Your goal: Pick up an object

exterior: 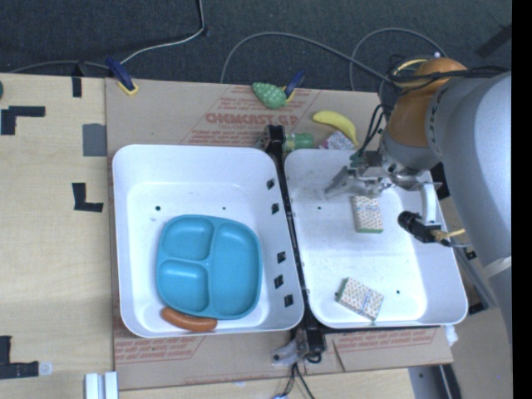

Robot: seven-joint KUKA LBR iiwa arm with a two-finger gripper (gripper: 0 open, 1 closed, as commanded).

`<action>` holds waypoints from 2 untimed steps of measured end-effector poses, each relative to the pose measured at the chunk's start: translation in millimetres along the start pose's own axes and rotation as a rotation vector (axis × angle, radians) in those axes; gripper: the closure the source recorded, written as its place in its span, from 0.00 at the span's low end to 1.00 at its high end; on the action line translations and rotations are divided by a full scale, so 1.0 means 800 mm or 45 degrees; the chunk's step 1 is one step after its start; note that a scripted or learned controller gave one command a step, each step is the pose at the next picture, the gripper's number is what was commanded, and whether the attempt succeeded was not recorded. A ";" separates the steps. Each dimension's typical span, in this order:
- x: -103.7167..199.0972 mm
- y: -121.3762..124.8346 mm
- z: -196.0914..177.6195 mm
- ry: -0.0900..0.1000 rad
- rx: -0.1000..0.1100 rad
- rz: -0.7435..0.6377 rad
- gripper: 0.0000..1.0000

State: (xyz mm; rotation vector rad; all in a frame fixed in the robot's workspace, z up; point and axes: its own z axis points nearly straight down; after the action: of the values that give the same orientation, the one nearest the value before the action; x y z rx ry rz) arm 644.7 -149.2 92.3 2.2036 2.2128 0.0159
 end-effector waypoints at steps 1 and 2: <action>-0.019 -0.048 0.000 -0.002 0.001 0.002 0.00; -0.043 -0.100 0.000 -0.002 0.003 0.003 0.00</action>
State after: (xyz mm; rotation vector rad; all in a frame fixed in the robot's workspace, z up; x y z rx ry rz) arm 565.2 -184.0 90.9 2.2067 2.2108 0.0113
